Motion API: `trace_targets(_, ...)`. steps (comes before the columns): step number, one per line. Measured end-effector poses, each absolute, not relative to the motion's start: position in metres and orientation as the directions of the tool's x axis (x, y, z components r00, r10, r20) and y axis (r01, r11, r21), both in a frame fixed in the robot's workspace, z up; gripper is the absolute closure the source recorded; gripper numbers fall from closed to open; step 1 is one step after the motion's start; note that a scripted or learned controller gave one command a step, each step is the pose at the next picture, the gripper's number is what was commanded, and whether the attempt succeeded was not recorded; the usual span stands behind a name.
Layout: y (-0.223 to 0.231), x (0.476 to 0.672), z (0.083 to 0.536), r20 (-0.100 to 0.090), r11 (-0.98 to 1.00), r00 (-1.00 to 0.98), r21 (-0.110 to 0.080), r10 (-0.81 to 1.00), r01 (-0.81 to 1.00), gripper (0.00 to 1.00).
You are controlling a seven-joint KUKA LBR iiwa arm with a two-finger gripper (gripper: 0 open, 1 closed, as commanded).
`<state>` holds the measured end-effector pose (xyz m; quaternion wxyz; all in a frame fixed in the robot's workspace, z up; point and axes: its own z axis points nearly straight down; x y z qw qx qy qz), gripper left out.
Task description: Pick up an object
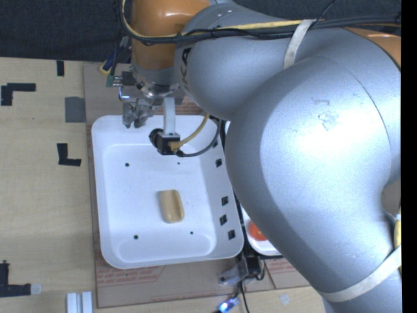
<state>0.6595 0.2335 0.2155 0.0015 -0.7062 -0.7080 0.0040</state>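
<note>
Your bench (39, 175) carried a white bin (111, 194) with one tan oblong block (171, 206) near its middle, long axis running toward the bin's near and far walls. You had the gripper (135, 113) at the far rim, the block lying well nearer the camera; I could not tell its grip state.

right bin (259, 238) mostly hidden under arm (313, 142), orange thing (255, 231) in it partly covered, arm cut off at right edge
</note>
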Motion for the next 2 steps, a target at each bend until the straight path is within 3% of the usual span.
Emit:
trace_targets(1, 0.176, 0.63, 0.289, -0.001, -0.001, 0.001, 0.005, 1.0, 1.0, 1.0)
trace_targets(2, 0.192, 0.669, 0.229, -0.002, 0.002, -0.002, -0.002, 1.0, 1.0, 1.0)
